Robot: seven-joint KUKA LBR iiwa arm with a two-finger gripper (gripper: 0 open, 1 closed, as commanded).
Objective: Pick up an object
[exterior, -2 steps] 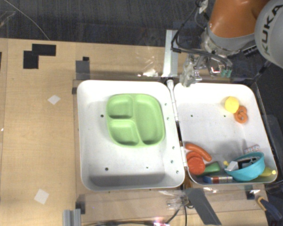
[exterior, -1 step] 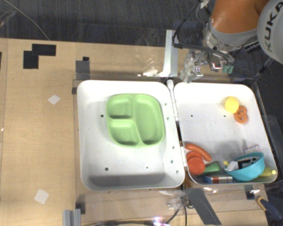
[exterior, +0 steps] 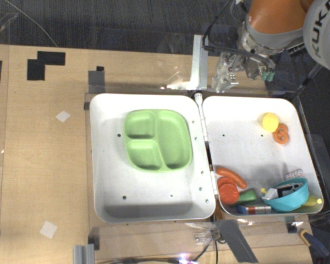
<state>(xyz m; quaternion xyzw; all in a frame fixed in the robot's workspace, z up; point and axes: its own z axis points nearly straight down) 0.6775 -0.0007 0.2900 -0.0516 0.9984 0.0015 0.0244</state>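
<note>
Arm: (exterior: 280, 7) upper right of the frame, orange band above the wrist, above the right bin's far edge.
Gripper: (exterior: 231, 76) hangs past the far rim of the right bin, near the divider; whether it is apart or together I cannot tell; nothing seen in it.
Left bin: (exterior: 107, 147) centre of the frame, holds a green tray (exterior: 157, 140) with three compartments.
Right bin: (exterior: 239, 142) right of centre.
Lemon: (exterior: 270, 122) upper right of the right bin, touching an orange ring (exterior: 281, 134).
Hot dog: (exterior: 231, 177) lower left of the right bin, above a red disc (exterior: 227, 192).
Blue bowl: (exterior: 289, 196) lower right corner, tilted, amid small items.
</note>
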